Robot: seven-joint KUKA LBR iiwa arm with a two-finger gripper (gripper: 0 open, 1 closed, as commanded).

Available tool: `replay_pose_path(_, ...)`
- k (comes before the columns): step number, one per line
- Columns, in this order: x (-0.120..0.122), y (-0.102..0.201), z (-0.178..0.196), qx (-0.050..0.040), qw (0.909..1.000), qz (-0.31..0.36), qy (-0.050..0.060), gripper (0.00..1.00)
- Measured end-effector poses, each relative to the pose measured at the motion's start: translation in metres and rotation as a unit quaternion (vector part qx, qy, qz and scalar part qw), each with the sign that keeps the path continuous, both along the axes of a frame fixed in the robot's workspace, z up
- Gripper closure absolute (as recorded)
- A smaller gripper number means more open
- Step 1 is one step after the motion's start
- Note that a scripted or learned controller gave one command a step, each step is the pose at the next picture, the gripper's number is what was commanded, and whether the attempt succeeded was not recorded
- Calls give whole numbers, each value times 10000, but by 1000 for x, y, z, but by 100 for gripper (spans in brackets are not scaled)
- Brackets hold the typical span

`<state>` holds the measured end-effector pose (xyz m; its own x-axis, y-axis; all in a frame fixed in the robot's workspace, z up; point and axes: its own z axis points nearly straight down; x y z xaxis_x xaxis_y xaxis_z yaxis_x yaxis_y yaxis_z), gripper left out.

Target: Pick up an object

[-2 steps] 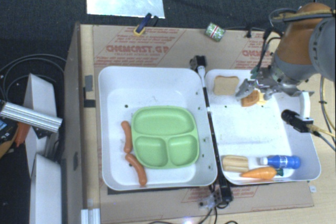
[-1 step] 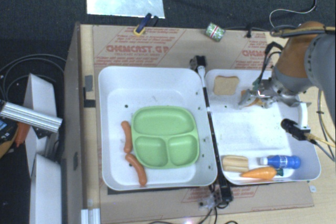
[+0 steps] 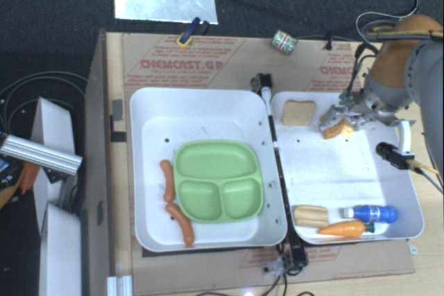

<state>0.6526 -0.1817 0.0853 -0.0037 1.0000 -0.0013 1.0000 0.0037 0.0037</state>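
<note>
A green three-compartment plastic tray (image 3: 218, 180) lies in the left shallow white bin (image 3: 149, 120), two orange-brown toy sausages (image 3: 175, 203) just left of it.

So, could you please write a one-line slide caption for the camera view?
KUKA arm's gripper over a small orange-tan item in the right bin; green divided tray in the left bin.

— What lies beside the gripper (image 3: 345, 116)?
— A slice of toast (image 3: 298, 112), just to its left as we look, in the same white bin (image 3: 409, 197).
— And nearer us?
— A bun (image 3: 310, 214), a carrot (image 3: 341, 228) and a blue-and-white bottle (image 3: 368, 213), well apart from it.
— The other bin (image 3: 149, 149)?
— Far left of it: a green divided plate (image 3: 218, 179), two sausages (image 3: 166, 180) alongside.
— Beyond?
— A tape roll (image 3: 284, 41) on cardboard (image 3: 229, 59).
</note>
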Motion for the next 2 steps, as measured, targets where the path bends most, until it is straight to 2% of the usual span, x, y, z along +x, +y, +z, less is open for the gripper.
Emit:
replay_pose_path(1, 1, 0, 12, -8, 10000, 15, -15, 100)
replay_pose_path(2, 17, 77, 44, 8, 10000, 2, 9, 100)
